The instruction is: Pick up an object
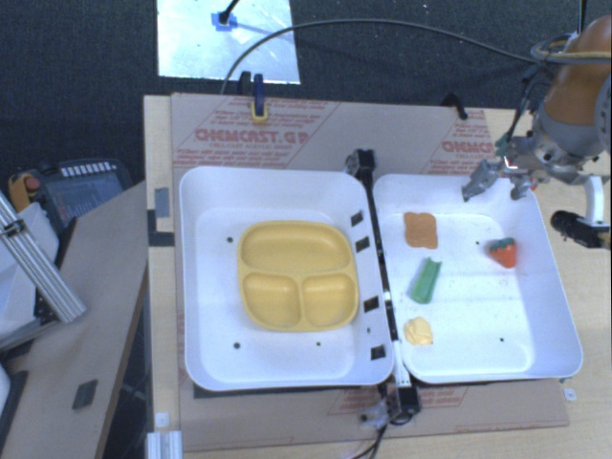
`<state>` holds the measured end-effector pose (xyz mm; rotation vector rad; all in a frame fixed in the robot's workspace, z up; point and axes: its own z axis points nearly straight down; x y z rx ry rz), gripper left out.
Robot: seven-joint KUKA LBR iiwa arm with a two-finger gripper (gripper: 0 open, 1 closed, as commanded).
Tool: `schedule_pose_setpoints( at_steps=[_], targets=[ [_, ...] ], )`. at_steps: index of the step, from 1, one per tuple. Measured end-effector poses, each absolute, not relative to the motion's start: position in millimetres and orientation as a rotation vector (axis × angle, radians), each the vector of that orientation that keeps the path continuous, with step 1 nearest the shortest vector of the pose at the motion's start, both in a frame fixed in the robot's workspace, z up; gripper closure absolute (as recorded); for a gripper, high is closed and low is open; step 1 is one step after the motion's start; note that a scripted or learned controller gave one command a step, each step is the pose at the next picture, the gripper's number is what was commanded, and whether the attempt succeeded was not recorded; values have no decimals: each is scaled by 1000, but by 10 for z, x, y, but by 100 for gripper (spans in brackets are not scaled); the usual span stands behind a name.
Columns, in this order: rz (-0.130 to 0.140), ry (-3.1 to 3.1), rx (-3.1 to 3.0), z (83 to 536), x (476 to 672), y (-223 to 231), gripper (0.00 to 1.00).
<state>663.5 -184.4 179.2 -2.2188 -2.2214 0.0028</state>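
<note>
Four small objects lie in the right bin (pixel 545 347), none lifted. Brown toast-like piece (pixel 420 229) sits near the bin's far-left corner. Green block (pixel 426 280) lies just below it, tilted, close to the left edge. Pale yellow lump (pixel 418 331) sits nearer the front-left corner, apart from the green block. Red-and-green piece (pixel 504 252) lies toward the right edge, well apart from the other three. Gripper (pixel 495 183) hangs over the bin's far edge, right of centre, above and apart from all objects; fingers spread open, nothing between them. Arm's orange band (pixel 579 89) shows at the frame's right. Left bin (pixel 201 256) holds a yellow divided tray (pixel 292 275), three compartments, roughly central. Both bins rest on a cardboard sheet (pixel 316 127).
</note>
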Motion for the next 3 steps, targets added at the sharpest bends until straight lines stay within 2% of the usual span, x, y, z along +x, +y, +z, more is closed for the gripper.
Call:
schedule_pose_setpoints(
  at_steps=[1,2,3],
  targets=[
    [3,-2221,-2219,1185,6650,-1897,0],
    [0,-2227,-2217,832,6654,-1890,0],
    [-5,-2233,-2219,974,6675,-1894,100]
  ],
)
